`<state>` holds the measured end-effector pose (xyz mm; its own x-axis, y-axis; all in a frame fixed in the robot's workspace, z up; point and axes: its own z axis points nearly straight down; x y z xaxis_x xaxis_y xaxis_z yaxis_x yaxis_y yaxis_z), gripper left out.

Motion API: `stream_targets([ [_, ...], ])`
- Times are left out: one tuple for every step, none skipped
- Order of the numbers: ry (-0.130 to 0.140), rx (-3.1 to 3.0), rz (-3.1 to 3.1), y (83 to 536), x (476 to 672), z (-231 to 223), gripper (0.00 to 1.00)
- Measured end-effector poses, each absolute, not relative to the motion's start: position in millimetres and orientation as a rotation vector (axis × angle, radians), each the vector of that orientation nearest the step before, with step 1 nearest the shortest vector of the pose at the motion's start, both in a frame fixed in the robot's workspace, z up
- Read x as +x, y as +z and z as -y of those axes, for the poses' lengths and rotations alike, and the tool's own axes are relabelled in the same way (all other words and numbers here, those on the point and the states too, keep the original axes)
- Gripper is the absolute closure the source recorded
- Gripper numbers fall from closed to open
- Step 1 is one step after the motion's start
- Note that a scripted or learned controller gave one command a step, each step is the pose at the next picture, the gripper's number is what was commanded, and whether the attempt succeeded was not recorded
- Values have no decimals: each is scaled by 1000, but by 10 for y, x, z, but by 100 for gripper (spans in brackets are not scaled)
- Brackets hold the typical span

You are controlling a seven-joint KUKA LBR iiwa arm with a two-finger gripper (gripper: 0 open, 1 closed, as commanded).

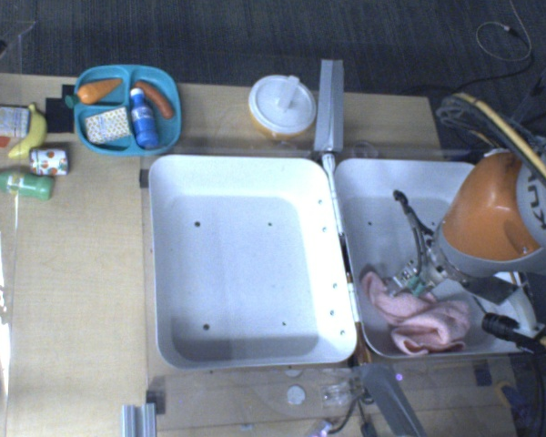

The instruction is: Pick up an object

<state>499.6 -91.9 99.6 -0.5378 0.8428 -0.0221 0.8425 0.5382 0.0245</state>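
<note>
A crumpled pink cloth lies in the near part of the right bin. The arm with its orange band reaches in from the right and bends down over that bin. My gripper hangs at the cloth's upper edge, right at or just above the fabric. A small green part shows near its tip. Whether the cloth is between the fingers is not clear from this angle.
The left bin sits beside the right one, split by a grey rail. Beyond the bins stand a lidded white cup and a blue tray of toy food. A banana, can and green bottle lie at far left.
</note>
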Motion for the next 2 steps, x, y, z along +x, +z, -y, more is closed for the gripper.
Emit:
stream_targets([
  [17,1495,-2728,996,4995,920,0],
  [17,2013,-2395,901,5233,982,0],
])
